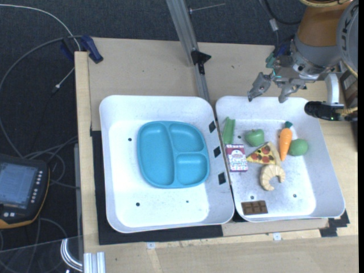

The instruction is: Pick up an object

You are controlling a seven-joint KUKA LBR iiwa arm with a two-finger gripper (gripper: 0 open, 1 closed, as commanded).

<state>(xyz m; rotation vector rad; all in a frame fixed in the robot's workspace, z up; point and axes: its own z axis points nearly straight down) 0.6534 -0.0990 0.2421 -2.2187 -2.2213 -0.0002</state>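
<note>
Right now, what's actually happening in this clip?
A grey and orange arm reaches in from the right, with its gripper open above the far edge of the right bin and nothing between its fingers. That bin holds small toy foods: a carrot, a green apple, a pizza slice, a croissant, a small carton and a chocolate bar. The left bin holds a blue divided plate. Nothing has been picked up yet.
</note>
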